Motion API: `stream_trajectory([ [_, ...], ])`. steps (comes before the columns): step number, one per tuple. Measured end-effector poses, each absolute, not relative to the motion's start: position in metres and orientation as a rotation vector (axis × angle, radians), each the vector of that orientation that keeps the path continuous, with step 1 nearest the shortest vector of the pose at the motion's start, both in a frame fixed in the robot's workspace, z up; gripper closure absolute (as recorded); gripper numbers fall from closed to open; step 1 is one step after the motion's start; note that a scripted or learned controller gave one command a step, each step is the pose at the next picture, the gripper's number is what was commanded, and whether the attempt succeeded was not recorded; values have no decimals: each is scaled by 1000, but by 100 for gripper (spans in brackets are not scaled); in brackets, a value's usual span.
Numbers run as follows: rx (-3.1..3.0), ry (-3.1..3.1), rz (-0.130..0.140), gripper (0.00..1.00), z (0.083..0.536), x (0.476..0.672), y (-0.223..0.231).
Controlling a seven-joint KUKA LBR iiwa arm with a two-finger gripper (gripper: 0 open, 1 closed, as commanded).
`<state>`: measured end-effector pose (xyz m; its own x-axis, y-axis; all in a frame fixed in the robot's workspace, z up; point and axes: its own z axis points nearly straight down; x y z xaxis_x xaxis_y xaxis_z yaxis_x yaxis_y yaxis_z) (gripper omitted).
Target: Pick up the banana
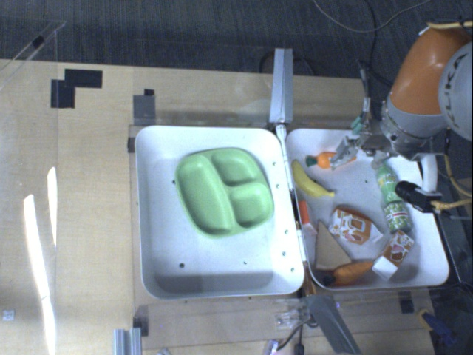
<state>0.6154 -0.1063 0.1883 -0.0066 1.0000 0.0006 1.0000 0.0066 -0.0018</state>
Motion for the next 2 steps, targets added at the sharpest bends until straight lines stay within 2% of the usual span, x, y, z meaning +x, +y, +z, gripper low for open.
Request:
stream_trajectory([
  [1,-2155,-2289,-4,0,92,576,-94],
  [2,-2012,-2424,-12,0,88,631,-85],
])
